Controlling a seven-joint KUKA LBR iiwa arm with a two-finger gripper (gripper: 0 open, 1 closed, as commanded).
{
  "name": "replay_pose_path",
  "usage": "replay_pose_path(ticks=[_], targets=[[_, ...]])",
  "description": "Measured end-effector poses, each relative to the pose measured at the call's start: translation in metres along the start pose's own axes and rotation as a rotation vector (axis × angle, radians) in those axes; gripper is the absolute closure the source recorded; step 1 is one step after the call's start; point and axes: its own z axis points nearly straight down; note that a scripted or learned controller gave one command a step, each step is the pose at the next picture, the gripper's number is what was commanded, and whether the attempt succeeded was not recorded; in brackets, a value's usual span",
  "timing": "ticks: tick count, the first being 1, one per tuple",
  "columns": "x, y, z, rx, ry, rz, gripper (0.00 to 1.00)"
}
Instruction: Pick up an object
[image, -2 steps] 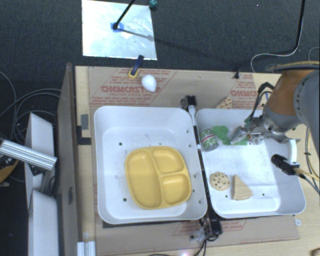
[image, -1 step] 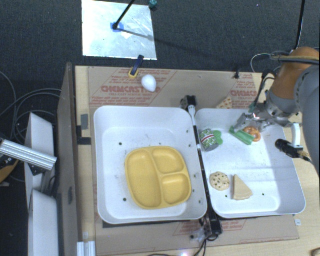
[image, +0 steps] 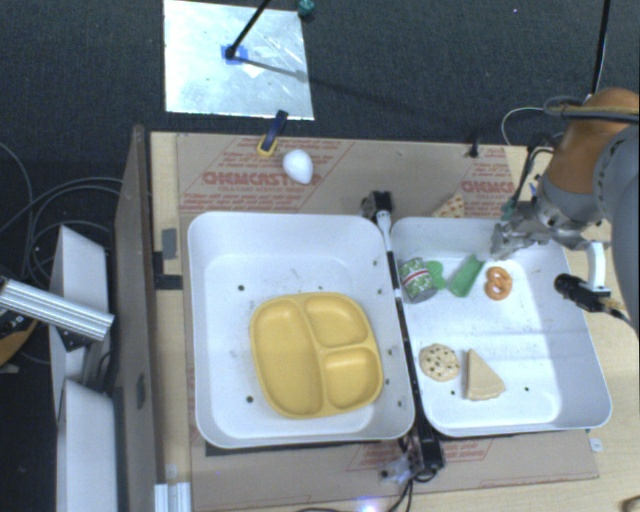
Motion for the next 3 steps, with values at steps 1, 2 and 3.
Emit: replay_pose_path(ticks=[1,2,3], targets=[[0.0,-0.113,-0.075,0.007,0.003,0.012,1.0],[0.066,-0.142,-0.09,0.009,0.007,0.002,1.0],[0.063,-0.141,-0.089,0.007,0.004,0.007,0.0]])
